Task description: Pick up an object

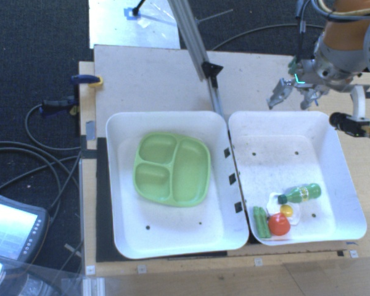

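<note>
My gripper (293,97) hangs above the far rim of the right bin (342,159), its two fingers spread apart with nothing between them. In that bin's near corner lie a green bottle with a yellow label (301,193), a red tomato (279,225), a green cucumber (260,221) and a white fried egg with a yellow yolk (286,209). All of them lie well in front of the gripper, toward the near edge.
The left bin (120,184) holds a green divided plate (172,169). A slanted metal pole (194,39) stands behind the bins. A blue and yellow clamp (86,79) grips the bench's left edge. Cables and a pendant (12,227) lie on the floor at left.
</note>
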{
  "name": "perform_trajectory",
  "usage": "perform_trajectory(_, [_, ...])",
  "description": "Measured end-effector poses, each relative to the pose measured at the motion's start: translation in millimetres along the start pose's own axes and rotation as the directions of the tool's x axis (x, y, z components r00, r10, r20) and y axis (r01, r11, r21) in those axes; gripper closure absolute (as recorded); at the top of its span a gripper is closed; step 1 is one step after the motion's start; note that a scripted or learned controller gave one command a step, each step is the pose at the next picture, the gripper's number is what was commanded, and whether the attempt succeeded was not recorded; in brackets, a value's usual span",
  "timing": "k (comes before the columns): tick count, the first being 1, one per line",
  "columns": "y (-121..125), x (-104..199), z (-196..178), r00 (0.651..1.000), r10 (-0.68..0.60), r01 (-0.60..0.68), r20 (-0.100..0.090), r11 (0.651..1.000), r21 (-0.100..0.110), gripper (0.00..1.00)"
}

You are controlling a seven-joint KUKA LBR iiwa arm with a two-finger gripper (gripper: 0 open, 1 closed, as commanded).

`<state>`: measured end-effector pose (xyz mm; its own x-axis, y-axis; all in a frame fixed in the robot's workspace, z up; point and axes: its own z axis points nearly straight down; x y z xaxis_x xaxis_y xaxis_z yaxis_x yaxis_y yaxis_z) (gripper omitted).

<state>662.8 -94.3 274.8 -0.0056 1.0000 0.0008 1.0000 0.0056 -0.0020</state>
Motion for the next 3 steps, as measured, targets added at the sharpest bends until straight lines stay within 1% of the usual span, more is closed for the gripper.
perform_trajectory(1, [1, 0, -2, 1.000, -0.001, 0.001, 0.001, 1.000, -0.004, 0.00])
perform_trajectory(2, [8, -1, 57, 1.000, 0.001, -0.001, 0.001, 1.000, 0.002, 0.00])
perform_trajectory(3, [13, 4, 100, 1.000, -0.003, 0.003, 0.001, 1.000, 0.000, 0.00])
